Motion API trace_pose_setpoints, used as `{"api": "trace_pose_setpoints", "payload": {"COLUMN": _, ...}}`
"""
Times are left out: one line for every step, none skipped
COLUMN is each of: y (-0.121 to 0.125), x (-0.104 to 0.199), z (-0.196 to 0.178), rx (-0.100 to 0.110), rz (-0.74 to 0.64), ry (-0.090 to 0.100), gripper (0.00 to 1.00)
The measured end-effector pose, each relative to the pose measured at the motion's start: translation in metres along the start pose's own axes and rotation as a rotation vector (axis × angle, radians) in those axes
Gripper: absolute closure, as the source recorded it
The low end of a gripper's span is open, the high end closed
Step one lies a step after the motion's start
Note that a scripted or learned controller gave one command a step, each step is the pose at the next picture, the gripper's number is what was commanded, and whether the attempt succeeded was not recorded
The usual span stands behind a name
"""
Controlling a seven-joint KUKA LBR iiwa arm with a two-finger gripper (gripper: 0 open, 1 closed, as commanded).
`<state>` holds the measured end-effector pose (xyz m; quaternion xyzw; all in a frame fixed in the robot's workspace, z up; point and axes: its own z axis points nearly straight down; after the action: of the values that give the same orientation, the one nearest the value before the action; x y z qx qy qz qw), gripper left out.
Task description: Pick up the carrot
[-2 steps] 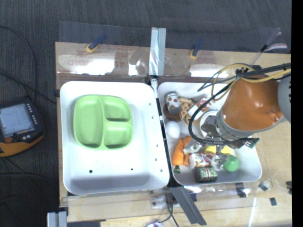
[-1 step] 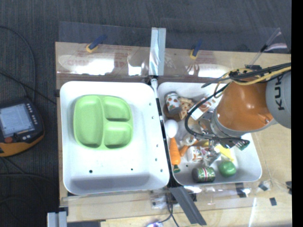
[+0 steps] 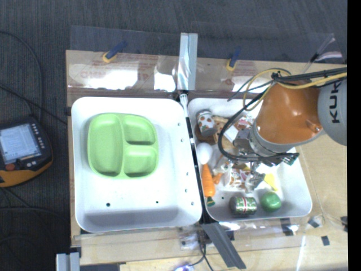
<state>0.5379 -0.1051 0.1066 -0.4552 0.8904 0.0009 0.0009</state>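
The gripper is seen lowered into the right bin, over the clutter at its middle; whether it is wide, narrow or holding anything cannot be told. The carrot lies just left of the gripper, along the right bin's left wall. A can and a green ball rest near the front wall. A green divided plate sits in the left bin.
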Motion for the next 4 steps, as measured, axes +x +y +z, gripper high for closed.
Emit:
{"api": "trace_pose_setpoints", "payload": {"y": 0.034, "x": 0.033, "z": 0.015, "rx": 0.020, "rz": 0.080, "ry": -0.011, "gripper": 0.00}}
{"api": "trace_pose_setpoints", "payload": {"y": -0.017, "x": -0.003, "z": 0.016, "rx": 0.008, "rz": 0.726, "ry": -0.006, "gripper": 0.00}}
{"api": "trace_pose_setpoints", "payload": {"y": -0.029, "x": -0.035, "z": 0.016, "rx": 0.010, "rz": 0.846, "ry": -0.008, "gripper": 0.00}}
{"api": "trace_pose_setpoints", "payload": {"y": -0.020, "x": -0.029, "z": 0.016, "rx": 0.012, "rz": 0.907, "ry": -0.016, "gripper": 0.00}}
